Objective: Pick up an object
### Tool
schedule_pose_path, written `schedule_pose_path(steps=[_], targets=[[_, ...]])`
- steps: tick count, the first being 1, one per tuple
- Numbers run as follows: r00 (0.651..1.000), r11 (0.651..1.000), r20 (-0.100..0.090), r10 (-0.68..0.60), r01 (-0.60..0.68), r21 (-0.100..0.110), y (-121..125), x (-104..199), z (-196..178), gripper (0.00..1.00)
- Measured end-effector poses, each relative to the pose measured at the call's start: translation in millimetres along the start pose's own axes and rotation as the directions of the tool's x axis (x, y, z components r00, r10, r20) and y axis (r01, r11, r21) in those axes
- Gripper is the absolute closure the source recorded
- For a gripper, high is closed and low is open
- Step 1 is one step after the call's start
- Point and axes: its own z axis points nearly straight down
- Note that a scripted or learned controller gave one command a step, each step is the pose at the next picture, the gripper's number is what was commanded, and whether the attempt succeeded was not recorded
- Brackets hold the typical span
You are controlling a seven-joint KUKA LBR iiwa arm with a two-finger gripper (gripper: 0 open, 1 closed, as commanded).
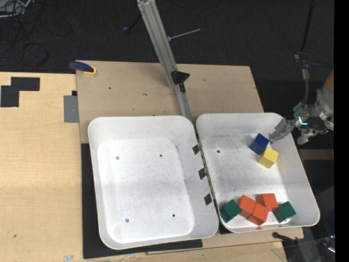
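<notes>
My bench, a light-brown wooden board (136, 89), carries two shallow white plastic bins side by side: left bin (103, 132) and right bin (240, 119). A blue-and-yellow clamp (83, 67) sits at its far-left corner.

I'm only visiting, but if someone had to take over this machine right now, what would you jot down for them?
Gripper: low at the upper right of the right bin, beside the blue cube; I see nothing held.
Blue cube and yellow cube sit touching, near the gripper.
Two green cubes and the orange cubes are clustered at the bin's near edge.
Done: nothing lifted yet.
Left: grasp a cube, probably the blue one, and raise it.
</notes>
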Motion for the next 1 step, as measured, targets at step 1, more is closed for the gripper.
schedule_pose_path(steps=[1], targets=[[1.0, 1.0, 0.001, 0.0, 0.0, -0.004, 0.7, -0.1, -2.2, 0.0]])
